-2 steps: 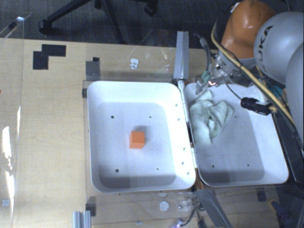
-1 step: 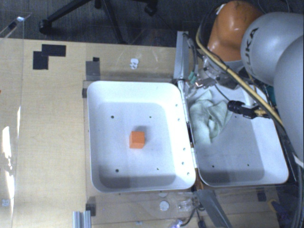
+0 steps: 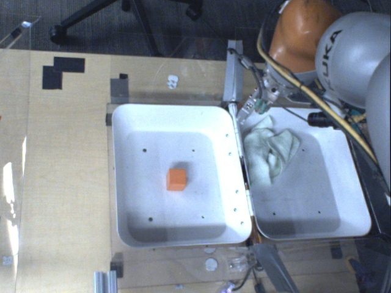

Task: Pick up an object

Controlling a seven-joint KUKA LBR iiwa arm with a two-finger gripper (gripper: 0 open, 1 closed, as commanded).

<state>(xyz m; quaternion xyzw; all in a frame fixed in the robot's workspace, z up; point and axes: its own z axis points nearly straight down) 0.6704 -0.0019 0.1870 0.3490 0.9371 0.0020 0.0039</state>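
An orange cube (image 3: 176, 179) lies near the middle of the left white bin (image 3: 128, 163). A crumpled pale cloth (image 3: 269, 151) rests in the upper left part of the right white bin (image 3: 317, 212). My gripper (image 3: 258, 104) hangs over the right bin's top left corner, just above the cloth's upper edge. I see nothing held in it. The grey arm with its orange band (image 3: 303, 24) reaches in from the upper right.
A metal divider post (image 3: 231, 72) stands behind the seam between the two bins. Cables (image 3: 324, 112) run from the wrist across the right bin's top edge. Black markers (image 3: 60, 71) lie on the wooden bench at the upper left.
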